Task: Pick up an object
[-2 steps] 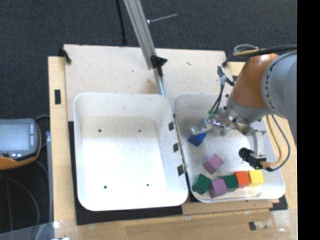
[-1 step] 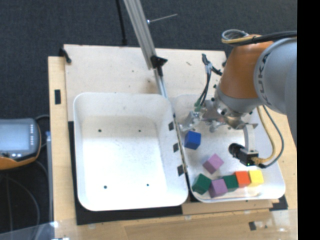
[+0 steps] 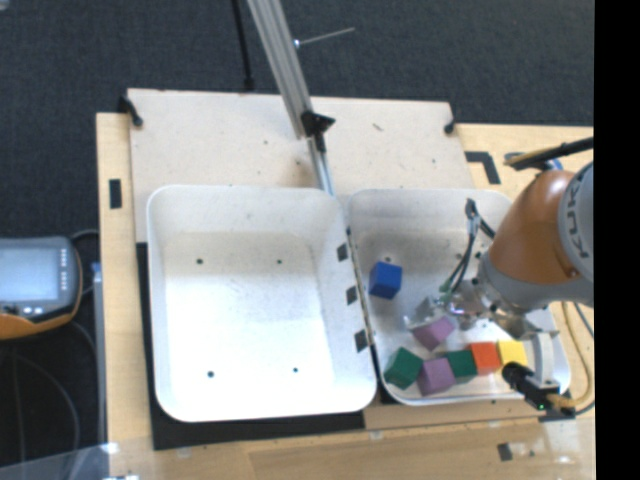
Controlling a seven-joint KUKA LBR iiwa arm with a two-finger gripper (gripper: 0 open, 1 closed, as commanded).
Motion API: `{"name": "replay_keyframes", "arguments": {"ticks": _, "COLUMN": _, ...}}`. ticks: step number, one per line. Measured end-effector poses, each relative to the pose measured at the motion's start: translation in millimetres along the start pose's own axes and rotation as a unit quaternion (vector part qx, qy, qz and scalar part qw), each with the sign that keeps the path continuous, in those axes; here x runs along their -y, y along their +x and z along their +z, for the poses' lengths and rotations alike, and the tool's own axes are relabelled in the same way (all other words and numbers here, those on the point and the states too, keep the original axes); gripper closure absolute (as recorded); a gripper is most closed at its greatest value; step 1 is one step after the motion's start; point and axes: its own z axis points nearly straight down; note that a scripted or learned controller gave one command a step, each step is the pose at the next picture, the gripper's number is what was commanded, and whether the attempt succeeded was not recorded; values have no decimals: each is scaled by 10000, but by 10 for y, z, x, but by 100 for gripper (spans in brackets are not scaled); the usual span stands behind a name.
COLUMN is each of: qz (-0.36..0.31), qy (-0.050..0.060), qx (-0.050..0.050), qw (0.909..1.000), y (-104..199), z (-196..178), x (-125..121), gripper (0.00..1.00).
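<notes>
The pincer (image 3: 440,313) hangs low over a purple block (image 3: 433,333) in the right bin (image 3: 420,208); its state cannot be told. Green (image 3: 403,367), orange (image 3: 485,356) and yellow (image 3: 512,352) blocks crowd near, so a grasp may nudge neighbours or slip.

Looked like a robotics lab: wooden surface (image 3: 280,143) bearing two white bins (image 3: 170,268), aluminium camera mast (image 3: 285,58), dark carpet (image 3: 100,28), and perhaps a teach pendant (image 3: 38,283) alongside.

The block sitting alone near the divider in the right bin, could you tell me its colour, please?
Blue; the block shows clearly in the camera view.
</notes>
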Motion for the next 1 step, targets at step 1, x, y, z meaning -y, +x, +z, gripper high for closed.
{"name": "replay_keyframes", "arguments": {"ticks": 1, "qz": -11, "qy": -44, "qx": 15, "qw": 10000, "y": 32, "z": -125, "x": -38, "gripper": 100}}
